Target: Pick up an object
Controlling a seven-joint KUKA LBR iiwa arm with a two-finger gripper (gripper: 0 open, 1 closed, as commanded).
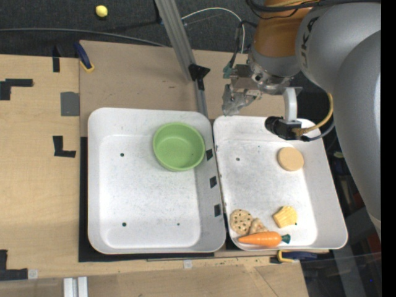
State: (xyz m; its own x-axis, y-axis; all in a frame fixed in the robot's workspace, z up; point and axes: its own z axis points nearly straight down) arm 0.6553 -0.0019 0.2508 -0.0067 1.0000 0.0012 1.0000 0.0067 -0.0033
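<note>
Two shallow white bins sit side by side on the table (37,184), and we take them largest first. Our arm (334,36) reaches in from the right and holds the gripper (235,101) above the top edge where the bins meet; whether it is released or clenched we cannot tell. It carries nothing that we can see. The left bin (105,228) holds a green bowl (179,146). The right bin (328,228) offers smaller candidates: a carrot (263,239) against the lower rim, a tan disc (290,159), a yellow wedge (285,216) and a cookie (239,219), well spaced, we judge, for picking
</note>
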